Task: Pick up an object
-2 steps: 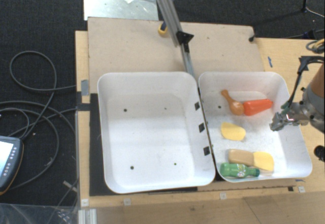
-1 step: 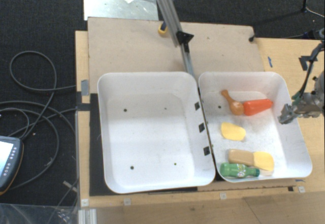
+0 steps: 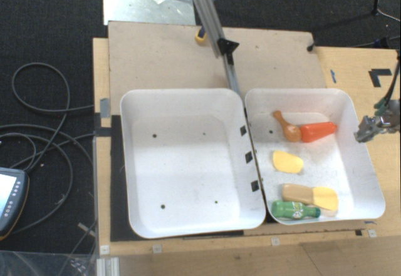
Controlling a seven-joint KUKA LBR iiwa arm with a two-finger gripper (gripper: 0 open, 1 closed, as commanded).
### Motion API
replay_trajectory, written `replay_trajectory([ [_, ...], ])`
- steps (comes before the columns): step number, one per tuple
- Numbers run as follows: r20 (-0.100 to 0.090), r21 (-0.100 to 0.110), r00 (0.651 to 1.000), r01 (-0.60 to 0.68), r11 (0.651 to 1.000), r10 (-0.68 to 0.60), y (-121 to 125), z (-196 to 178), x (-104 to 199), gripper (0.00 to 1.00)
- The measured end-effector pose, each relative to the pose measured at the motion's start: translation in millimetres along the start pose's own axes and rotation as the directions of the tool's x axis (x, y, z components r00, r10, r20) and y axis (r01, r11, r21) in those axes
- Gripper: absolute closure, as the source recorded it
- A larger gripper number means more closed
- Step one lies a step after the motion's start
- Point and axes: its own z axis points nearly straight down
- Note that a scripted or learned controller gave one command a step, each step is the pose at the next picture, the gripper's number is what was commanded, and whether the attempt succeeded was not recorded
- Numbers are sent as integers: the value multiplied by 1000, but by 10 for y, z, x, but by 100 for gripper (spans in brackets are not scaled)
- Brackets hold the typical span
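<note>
A: What sits at the left of the counter (image 3: 276, 62)?

B: The left bin (image 3: 188, 162), a shallow white tray. Its right wall touches the right bin (image 3: 357, 162), and black clips run down the seam between them.

A: And in the right bin?

B: Five things. Toward the far edge lies a brown drumstick (image 3: 287, 126), thin end pointing to the far-left corner of that bin. Its thick end touches an orange carrot (image 3: 318, 131) that lies just to its right, tip toward the right wall. Near the middle, closer to the seam, is a pale yellow piece (image 3: 287, 162), apart from the others. Along the near edge lies a green bottle (image 3: 294, 209) on its side, by the near-left corner of that bin. Just behind it is a tan block (image 3: 297, 193), with a yellow wedge (image 3: 326, 199) touching its right end.

A: Where is the tool?

B: The tool (image 3: 371, 127) hangs at the far right, over the right rim of the right bin, level with the carrot but apart from it. Nothing shows between its fingers. How wide they stand, I cannot tell; it is too small and blurred.
</note>
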Motion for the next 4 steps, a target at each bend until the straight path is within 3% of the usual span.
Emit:
replay_trajectory([
  [2,-5,7,1000,4,1000,-4,186,287,966,100],
  [4,-5,7,1000,5,1000,-5,295,253,2056,100],
])
